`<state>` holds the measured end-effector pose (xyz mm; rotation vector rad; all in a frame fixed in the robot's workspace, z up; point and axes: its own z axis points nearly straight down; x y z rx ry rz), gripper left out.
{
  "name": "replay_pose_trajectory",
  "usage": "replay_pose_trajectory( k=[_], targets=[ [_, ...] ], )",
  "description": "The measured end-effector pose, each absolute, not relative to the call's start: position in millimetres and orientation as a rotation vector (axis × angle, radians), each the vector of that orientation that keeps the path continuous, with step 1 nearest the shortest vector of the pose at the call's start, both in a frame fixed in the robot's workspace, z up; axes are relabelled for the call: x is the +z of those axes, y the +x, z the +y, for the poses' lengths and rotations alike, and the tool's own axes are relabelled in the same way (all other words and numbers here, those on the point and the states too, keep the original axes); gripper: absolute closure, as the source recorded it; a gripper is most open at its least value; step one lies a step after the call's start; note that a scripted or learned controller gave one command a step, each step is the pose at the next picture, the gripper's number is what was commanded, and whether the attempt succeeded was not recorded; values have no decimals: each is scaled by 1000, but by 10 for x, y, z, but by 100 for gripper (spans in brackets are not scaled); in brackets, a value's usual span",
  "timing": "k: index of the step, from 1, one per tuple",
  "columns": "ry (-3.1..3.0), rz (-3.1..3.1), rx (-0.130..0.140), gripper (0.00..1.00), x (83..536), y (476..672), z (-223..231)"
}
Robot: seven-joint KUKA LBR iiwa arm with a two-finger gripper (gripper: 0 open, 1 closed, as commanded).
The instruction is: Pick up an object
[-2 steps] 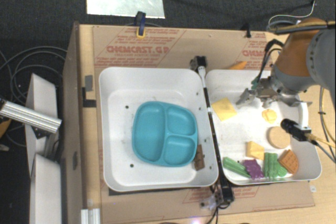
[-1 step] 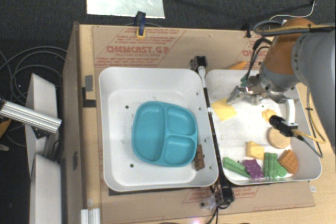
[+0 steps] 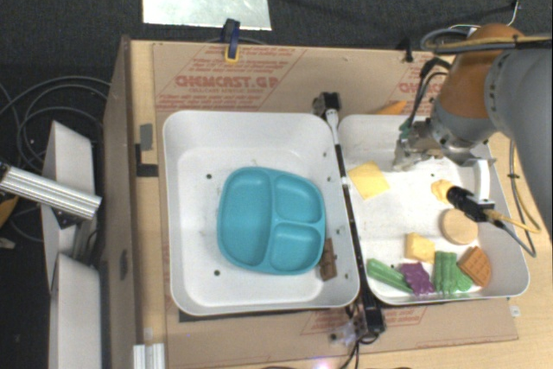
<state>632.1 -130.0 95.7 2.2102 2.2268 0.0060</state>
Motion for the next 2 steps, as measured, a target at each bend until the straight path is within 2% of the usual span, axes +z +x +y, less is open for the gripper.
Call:
replay_pose_trajectory(
  k=[1,2],
  targets=[
    [2215,2230,1,100,1866,5929,-755],
    [2213,2229,3,100,1847,5971,-518]
  ],
)
